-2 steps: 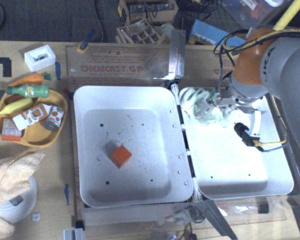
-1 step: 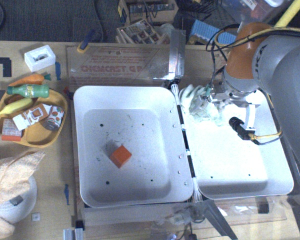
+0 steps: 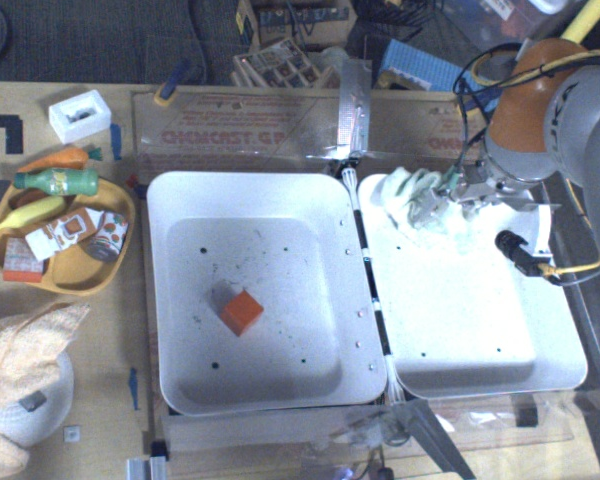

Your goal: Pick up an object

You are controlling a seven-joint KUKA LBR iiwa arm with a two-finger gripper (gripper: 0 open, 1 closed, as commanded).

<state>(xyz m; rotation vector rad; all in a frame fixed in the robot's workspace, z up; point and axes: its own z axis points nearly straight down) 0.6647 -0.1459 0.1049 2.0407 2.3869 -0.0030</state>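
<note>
An orange cube [image 3: 243,312] lies in the left white bin [image 3: 180,218], a little left of its middle, casting a small dark shadow. My gripper [image 3: 426,200] hangs low over the far left corner of the right white bin [image 3: 480,348], well away from the cube. A pale greenish-white shape [image 3: 404,190] sits at the gripper's tip; blur keeps me from telling whether it is part of the gripper or a separate object. The grey arm with its orange band [image 3: 525,118] comes in from the upper right.
A yellow bowl [image 3: 100,273] of toy food stands left of the bins, with a beige cloth [image 3: 25,363] below it. A taped cardboard strip [image 3: 280,133] runs behind the bins. Cables and boxes crowd the back.
</note>
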